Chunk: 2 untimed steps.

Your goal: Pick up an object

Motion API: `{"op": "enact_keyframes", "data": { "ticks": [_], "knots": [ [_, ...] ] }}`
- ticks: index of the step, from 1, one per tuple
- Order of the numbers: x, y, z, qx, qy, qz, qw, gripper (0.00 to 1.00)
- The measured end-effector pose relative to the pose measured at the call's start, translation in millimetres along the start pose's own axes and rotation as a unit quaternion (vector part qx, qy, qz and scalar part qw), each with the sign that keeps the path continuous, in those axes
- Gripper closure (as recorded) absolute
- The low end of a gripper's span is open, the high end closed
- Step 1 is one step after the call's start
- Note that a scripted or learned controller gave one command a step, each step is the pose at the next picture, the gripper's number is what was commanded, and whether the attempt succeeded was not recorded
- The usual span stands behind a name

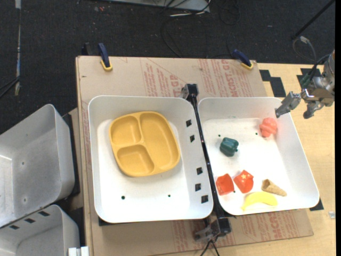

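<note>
Even, bright overhead light w/ soft shadows; white bins (106,143) nearly blown out, mild glare on the yellow divided plate (144,143). Dark floor (48,25) at far side loses detail. Focus slightly soft, some grain throughout.

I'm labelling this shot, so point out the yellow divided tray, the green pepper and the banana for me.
yellow divided tray (144,143): camera view, on the ridge between its compartments.
green pepper (229,146): camera view, middle of its body.
banana (260,200): camera view, middle of its curve.
</note>
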State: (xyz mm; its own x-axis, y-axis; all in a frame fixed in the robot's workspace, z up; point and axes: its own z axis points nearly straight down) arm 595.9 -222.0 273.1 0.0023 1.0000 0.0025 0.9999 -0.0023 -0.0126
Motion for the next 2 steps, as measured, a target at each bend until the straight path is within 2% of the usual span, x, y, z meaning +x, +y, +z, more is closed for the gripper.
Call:
{"op": "enact_keyframes", "data": {
  "ticks": [1, 2],
  "knots": [
    [1, 2, -8, -0.006, -0.002, -0.002, 1.0000, 0.00],
    [12, 2, 45, -0.004, -0.001, -0.003, 1.0000, 0.00]
  ]
}}
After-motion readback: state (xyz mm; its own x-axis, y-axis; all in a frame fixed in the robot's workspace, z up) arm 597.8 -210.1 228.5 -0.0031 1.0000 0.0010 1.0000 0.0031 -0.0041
